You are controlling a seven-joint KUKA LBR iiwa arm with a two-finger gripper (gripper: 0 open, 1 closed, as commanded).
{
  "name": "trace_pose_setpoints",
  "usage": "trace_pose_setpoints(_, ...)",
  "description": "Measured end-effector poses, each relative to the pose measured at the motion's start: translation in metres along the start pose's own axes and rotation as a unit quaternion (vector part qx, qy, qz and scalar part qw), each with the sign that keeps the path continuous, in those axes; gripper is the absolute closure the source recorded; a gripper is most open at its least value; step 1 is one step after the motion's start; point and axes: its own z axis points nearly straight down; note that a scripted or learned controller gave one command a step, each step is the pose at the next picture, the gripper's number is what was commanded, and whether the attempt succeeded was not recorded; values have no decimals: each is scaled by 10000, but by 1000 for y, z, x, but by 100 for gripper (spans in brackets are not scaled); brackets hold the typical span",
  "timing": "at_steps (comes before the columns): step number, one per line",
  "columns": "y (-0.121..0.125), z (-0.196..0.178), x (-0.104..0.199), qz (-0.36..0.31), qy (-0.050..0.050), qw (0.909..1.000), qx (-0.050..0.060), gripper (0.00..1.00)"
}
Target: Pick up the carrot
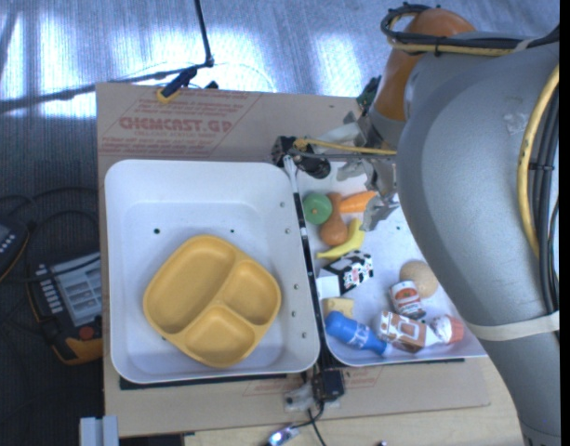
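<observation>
two white bins, and the arm down over the right one

two shallow white bins sit side by side on a cardboard sheet (173,119) printed in red with "chemcast gp". the left bin (154,203) holds a yellow divided plate (212,297) with three compartments. the right bin (396,249) is largely covered by the arm (480,175), whose big grey body fills the right side of the view, with its orange band (424,35) showing near the top and a yellow cable running along it.

the arm reaches down from the right toward the far end of the right bin. the gripper (376,198) is low over that end, right at the carrot (357,202). the carrot lies roughly crosswise, its right end meeting the gripper's dark metal parts; whether the fingers are closed on it or merely beside it cannot be told from this angle.

just left of the carrot is a round green piece (316,208), with an orange-brown rounded piece (334,229) below it and a banana (344,242) touching that. nearer the camera lie a black-and-white cow-patterned carton (351,272), a tan egg-shaped thing (417,278), a small red-and-white can (406,298), a blue bottle (351,333) and a brown-and-white packet (410,331); their labels are too small to read.
</observation>
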Motion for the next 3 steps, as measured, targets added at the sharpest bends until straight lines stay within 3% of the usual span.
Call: trace_pose_setpoints(3, 1, 1, -1, 13, -14, 10000, 1, 0)
